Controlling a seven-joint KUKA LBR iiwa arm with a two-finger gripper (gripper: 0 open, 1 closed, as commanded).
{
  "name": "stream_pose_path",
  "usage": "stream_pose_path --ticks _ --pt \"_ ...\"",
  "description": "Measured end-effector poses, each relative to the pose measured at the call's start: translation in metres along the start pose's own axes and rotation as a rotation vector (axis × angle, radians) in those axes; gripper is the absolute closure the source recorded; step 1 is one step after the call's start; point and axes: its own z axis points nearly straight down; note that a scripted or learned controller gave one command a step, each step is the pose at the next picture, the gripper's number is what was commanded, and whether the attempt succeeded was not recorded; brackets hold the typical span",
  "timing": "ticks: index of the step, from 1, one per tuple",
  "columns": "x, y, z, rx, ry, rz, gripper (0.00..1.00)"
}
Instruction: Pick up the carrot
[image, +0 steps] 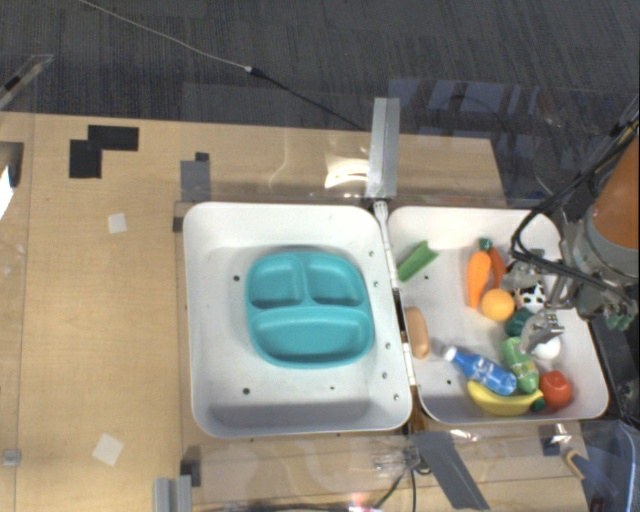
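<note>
Orange tapered carrot (479, 277) with a green top lies in the right white shallow bin (440, 395), just beside a round orange fruit (497, 304). The metal two-finger gripper (541, 326) hangs low near them, over the clutter; its fingers look parted, possibly, and nothing sits between them.

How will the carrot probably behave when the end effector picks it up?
The carrot looks like a smooth, stiff toy, so it probably will not bend but may slip. Its tapered round body could roll if nudged. An orange ball touches its lower end and may shift when the carrot is lifted.
</note>
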Motion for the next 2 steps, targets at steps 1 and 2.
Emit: stream_pose_path --ticks 1,2 --pt "-0.009 -0.009 0.120 0.008 -0.032 0.046 0.00" --pt "-0.064 0.003 0.139 -0.001 -0.005 0.287 0.00"
